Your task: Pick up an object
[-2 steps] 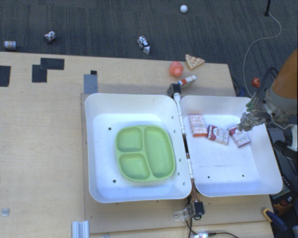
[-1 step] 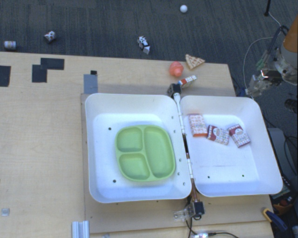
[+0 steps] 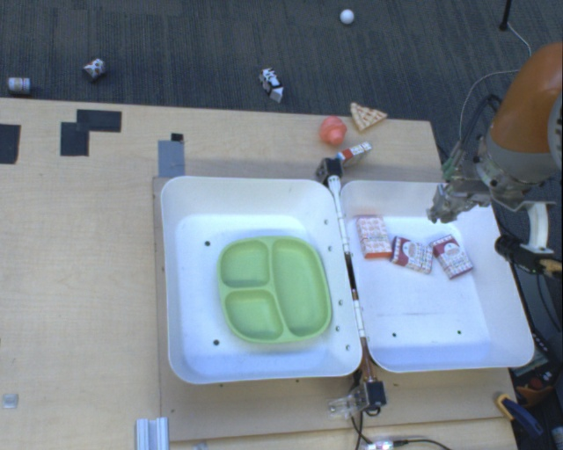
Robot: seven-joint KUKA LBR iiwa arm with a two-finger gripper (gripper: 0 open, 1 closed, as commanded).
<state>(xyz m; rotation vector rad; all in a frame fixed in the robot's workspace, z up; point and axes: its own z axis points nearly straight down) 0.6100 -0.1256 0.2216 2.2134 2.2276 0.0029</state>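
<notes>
Hovering over the far right corner of the right bin [image 3: 501, 347], my hand [image 3: 442, 208] hung at the end of my grey arm with its orange band [image 3: 528, 97], and from this slant I could not tell whether it was released or clenched; nothing showed in its grasp. Three small packets lay in a loose row on the bin floor below and to the left of it. The nearest was the red-and-white packet [image 3: 451, 257], near the hand and just toward the front of the bin from it. Next to that, touching or almost touching it, lay the dark red packet [image 3: 412, 254], tilted. Farthest from the hand lay the pink packet [image 3: 373, 237], close to the wall between the two bins. The rest of the right bin's floor was bare white. The left bin [image 3: 189, 264] held a green divided plate [image 3: 274, 289] with three compartments, well apart from my hand. Beyond the bins, on the tabletop [image 3: 79, 290], sat a red ball [image 3: 332, 130] and a pizza-slice toy [image 3: 368, 115], and a small white ball [image 3: 347, 16] lay on the dark floor behind.
</notes>
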